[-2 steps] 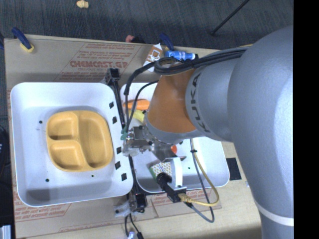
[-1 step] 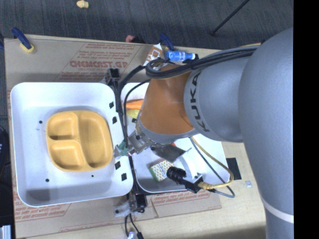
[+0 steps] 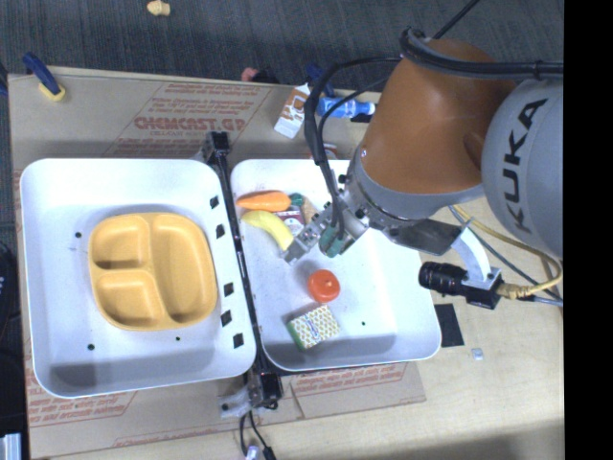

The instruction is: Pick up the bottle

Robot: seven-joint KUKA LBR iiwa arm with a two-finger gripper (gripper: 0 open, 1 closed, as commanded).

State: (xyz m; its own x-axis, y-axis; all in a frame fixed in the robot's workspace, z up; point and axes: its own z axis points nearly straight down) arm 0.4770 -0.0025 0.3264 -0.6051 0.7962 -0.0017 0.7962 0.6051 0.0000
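Observation:
My gripper (image 3: 318,238) hangs low over the middle of the right bin (image 3: 407,329), under the big orange and grey wrist. A small teal-green object (image 3: 335,245), possibly the bottle, shows right at the gripper's tip; the wrist covers most of it. Whether it is held I cannot tell. Just left of the gripper lie a yellow banana (image 3: 266,228) and an orange carrot (image 3: 262,200), with a small green item (image 3: 297,201) beside the carrot.
A red-orange ball (image 3: 324,285) and a green-yellow patterned box (image 3: 314,327) lie in the front of the right bin. The left bin (image 3: 48,257) holds a yellow divided plate (image 3: 153,268). A small carton (image 3: 292,113) and a blue item (image 3: 345,108) lie behind the bins.

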